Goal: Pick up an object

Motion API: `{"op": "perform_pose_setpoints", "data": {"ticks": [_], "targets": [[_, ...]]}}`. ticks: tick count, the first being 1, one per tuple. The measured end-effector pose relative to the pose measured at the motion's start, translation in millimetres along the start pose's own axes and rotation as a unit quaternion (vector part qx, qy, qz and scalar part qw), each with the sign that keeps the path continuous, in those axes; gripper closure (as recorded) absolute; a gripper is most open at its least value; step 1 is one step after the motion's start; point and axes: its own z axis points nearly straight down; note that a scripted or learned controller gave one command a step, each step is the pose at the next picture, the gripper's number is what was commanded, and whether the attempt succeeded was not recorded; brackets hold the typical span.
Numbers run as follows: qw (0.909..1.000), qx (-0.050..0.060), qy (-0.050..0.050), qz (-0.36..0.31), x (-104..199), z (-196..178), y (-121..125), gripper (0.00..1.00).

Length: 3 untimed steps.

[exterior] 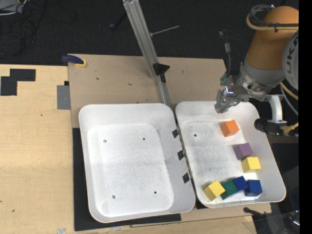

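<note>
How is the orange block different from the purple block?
The orange block is orange; the purple block is purple. The orange block lies nearer the gripper, at the far end of the right bin; the purple block lies further toward the near end. The orange block sits alone, while the purple block has a yellow block right beside it. Both are small cubes of like size in one bin.

Blocks [242, 151] in right bin [200, 150]
</note>
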Motion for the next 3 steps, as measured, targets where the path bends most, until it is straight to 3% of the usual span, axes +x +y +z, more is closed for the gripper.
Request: {"op": "perform_pose_setpoints", "data": {"ticks": [1,3], "targets": [[1.0,0.0,0.0,0.0,45.8,0.3,0.6,1.0],[1.0,0.001,-0.001,0.0,169.9,16.8,-9.4,1.0]]}}
